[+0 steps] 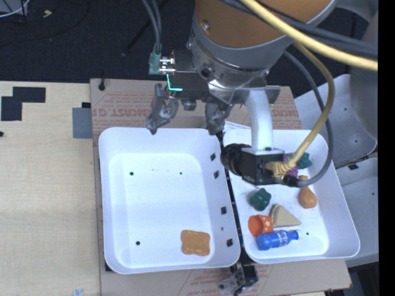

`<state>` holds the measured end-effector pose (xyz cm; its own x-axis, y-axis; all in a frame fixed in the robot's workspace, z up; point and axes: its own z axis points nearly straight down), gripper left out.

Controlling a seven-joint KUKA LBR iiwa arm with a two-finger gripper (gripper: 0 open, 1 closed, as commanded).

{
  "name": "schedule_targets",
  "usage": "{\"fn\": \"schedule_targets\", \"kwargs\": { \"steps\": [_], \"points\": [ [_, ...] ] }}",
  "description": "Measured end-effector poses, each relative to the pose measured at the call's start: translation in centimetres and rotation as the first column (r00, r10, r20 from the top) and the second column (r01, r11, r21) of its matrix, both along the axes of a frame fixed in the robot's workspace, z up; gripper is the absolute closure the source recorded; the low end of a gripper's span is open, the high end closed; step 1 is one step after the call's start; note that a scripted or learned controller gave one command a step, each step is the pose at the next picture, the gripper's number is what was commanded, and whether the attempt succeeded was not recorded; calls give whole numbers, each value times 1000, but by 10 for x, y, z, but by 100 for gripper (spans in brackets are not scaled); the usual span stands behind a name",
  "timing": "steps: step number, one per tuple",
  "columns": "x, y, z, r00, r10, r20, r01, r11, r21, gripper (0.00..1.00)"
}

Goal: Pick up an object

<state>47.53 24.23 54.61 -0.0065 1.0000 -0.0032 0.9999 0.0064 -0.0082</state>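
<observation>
My gripper point(185, 117) hangs over the far rim of the left bin point(114, 165), its two dark fingers point(157, 113) spread wide apart and open with nothing between them. Low in the left bin, near its front right corner, lies a flat orange-brown piece like toast point(195, 242). The right bin point(342, 227) holds a dark green lump point(260, 198), an orange egg-shaped thing point(307, 197), a beige wedge point(282, 215), a red-orange cup point(259, 224) and a blue bottle point(277, 239) lying on its side.
A black fitting on a white post point(253, 164), with a yellow cable, reaches over the far part of the right bin. Teal and purple bits point(302, 163) sit partly hidden behind it. The bins' shared rims point(225, 196) run between them. Cardboard point(123, 103) lies under the bins.
</observation>
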Motion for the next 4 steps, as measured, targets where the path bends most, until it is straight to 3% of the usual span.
{"fn": "schedule_targets", "kwargs": {
  "steps": [1, 2, 3, 4],
  "points": [
    [0, 1, 10, 1000, 3, -3, -3, 1000, -1, 100],
    [0, 1, 9, 1000, 3, -4, -3, 1000, -1, 0],
    [0, 2, 19, 1000, 6, -7, -6, 1000, -2, 100],
    [0, 1, 18, 1000, 7, -8, -7, 1000, -3, 0]
  ]
}}
